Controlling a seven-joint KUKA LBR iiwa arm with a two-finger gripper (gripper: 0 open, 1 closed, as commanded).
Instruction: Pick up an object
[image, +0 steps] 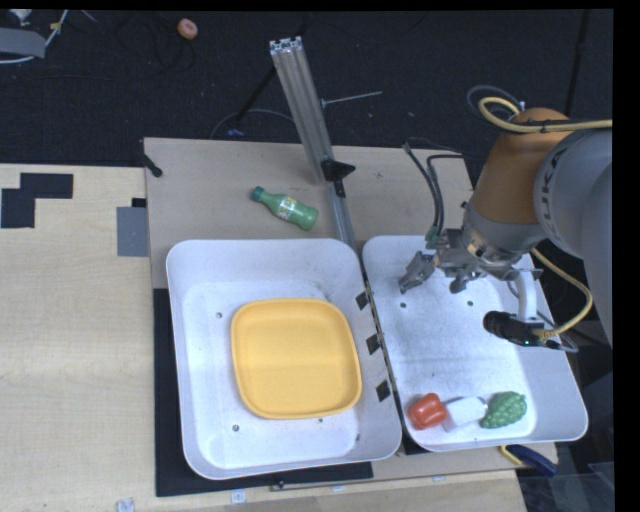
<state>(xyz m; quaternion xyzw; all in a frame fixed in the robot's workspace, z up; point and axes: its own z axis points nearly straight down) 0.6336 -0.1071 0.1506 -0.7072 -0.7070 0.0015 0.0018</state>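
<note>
On the counter (80, 330), going from the left, a green bottle (285, 207) lies on its side outside the bins, at about twelve o'clock from the left bin (190, 300), which holds a yellow plate (295, 357) flat near its middle. The right bin (420, 345) carries three small things in a row along its near edge: a red pepper (428, 409), a white block (465, 411) touching it, and a green bunch of grapes (503, 409) just beside that. The gripper (438, 270) hangs over the far part of the right bin with its fingers spread apart and nothing between them. The nearest candidates to pick lie at about six o'clock from it, well apart from it, with bare bin floor between. To do this step well, I would judge the arm should travel toward that near edge first, settle over one item rather than the seam between two, and come down with the fingers straddling it. The pepper at the left end looks the safest choice, since one side of it is free; the block is hemmed in on both sides, and the bin wall close behind all three leaves little room for a finger.
</note>
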